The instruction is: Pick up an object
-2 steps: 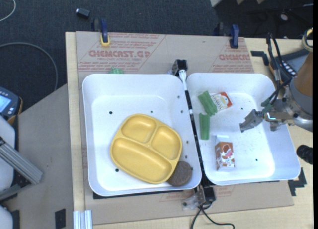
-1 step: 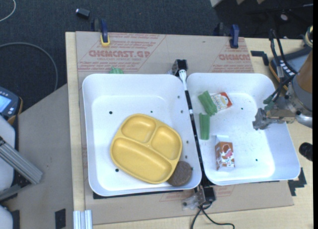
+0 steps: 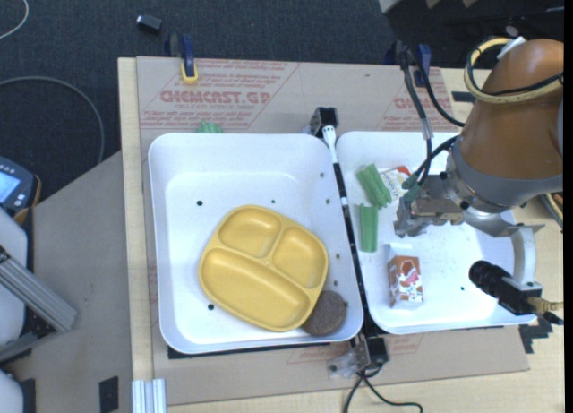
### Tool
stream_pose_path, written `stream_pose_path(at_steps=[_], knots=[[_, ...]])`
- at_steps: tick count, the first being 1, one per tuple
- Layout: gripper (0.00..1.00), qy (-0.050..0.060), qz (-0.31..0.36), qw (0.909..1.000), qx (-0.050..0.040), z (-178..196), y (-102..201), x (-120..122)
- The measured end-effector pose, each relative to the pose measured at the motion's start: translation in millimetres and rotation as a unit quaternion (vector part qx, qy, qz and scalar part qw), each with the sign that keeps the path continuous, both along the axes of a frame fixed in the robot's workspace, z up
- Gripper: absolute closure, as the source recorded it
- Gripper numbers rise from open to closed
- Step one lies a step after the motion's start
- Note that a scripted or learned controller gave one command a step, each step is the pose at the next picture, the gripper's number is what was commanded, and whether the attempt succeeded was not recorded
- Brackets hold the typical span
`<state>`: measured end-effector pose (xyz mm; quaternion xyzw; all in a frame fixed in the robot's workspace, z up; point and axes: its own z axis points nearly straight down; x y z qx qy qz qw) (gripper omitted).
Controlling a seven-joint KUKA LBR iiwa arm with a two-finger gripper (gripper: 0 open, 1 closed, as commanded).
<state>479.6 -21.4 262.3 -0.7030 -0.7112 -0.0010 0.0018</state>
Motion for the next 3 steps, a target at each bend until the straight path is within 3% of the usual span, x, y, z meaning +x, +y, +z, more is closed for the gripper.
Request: stream_pose_path(at_steps=[1, 2, 3], knots=[[1.00, 0.001, -0.002, 1.0000, -0.0005, -5, 60, -1], [1.00, -0.002, -0.001, 1.0000, -0.0003, 15, 138, -1], [1.00, -0.011, -0.006, 0.9999, -0.0003, 184, 92, 1]])
